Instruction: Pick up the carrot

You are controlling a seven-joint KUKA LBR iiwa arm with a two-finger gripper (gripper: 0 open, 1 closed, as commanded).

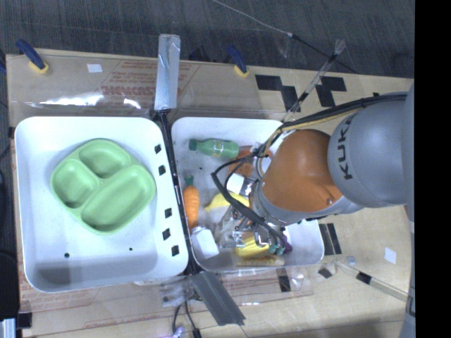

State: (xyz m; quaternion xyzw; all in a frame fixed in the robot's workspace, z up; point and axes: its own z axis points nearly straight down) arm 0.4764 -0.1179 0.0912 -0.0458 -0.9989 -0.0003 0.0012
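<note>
Carrot [191, 204]: orange, lying lengthwise against the left wall of the right bin [211, 127], about midway along it, apart from the arm. Green bottle [215, 147]: on its side near the bin's far edge. End effector [248, 232]: lowered over clutter by the bin's near edge, beside a yellow item [251, 251]; its opening and any hold cannot be told. Left bin [32, 210]: carries a green divided plate [103, 184].

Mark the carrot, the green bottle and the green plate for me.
carrot [191, 204]: camera view, middle of its orange body.
green bottle [215, 147]: camera view, middle of its side.
green plate [79, 182]: camera view, left compartment floor.
</note>
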